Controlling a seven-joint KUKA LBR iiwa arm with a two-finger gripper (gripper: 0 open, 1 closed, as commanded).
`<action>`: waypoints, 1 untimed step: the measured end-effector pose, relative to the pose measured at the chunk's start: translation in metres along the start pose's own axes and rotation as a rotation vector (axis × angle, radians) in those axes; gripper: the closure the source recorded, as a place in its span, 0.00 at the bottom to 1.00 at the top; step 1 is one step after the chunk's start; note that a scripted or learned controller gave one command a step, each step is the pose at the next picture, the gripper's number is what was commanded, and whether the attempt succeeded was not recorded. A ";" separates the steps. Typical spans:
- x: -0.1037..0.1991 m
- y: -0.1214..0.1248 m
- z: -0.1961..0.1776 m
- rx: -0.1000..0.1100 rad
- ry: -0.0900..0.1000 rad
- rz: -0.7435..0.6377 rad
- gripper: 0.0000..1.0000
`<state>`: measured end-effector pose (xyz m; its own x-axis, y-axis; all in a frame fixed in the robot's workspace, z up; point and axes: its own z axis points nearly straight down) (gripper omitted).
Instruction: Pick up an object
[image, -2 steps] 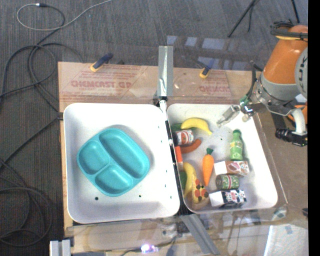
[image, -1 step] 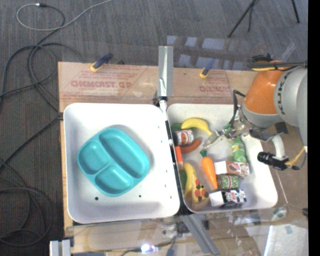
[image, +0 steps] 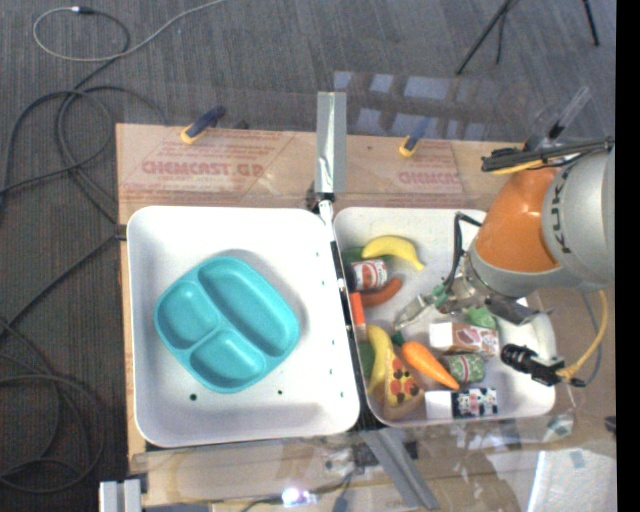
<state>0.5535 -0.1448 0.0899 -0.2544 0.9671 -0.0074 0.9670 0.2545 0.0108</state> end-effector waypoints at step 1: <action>0.022 -0.045 -0.007 -0.037 -0.020 -0.027 0.00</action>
<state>0.5045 -0.1345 0.0960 -0.2802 0.9595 -0.0281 0.9585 0.2813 0.0474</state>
